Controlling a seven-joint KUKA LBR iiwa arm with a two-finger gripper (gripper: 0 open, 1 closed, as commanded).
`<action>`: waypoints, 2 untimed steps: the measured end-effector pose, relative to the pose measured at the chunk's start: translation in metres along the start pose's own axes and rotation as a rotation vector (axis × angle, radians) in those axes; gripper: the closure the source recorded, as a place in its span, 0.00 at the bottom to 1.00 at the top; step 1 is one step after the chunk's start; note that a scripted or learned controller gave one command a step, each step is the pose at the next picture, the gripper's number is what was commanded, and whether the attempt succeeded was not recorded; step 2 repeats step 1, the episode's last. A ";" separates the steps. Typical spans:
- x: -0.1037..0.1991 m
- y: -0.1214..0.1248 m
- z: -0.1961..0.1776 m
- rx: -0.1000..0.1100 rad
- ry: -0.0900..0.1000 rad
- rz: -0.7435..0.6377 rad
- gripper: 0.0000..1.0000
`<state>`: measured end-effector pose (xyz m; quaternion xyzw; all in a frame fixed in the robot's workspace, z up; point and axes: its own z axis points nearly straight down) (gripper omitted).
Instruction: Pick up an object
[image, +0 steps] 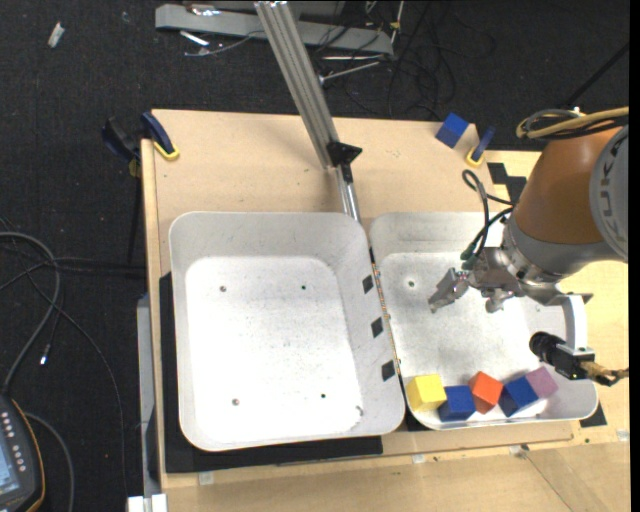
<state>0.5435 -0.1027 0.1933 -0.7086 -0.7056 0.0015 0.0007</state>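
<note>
End effector (468, 290) hangs over the bare middle of the right bin (400, 240), fingers spread apart, nothing between them. Candidate objects sit well apart from it, packed along that bin's near wall: yellow cube (426, 390), blue cube (458, 402), orange cube (487, 389), second blue cube (519, 395), purple cube (542, 381). Judgement: the yellow cube, outermost in the row, offers the freest approach; descend vertically, straddling its free faces. Left bin (190, 250) stands beside. Worktop (250, 150) carries 2 clamps and another blue block (453, 129); dark carpet and cables surround.
</note>
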 end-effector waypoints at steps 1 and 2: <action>-0.016 -0.036 -0.038 -0.005 0.000 -0.001 0.00; -0.016 -0.036 -0.038 -0.005 0.000 -0.001 0.00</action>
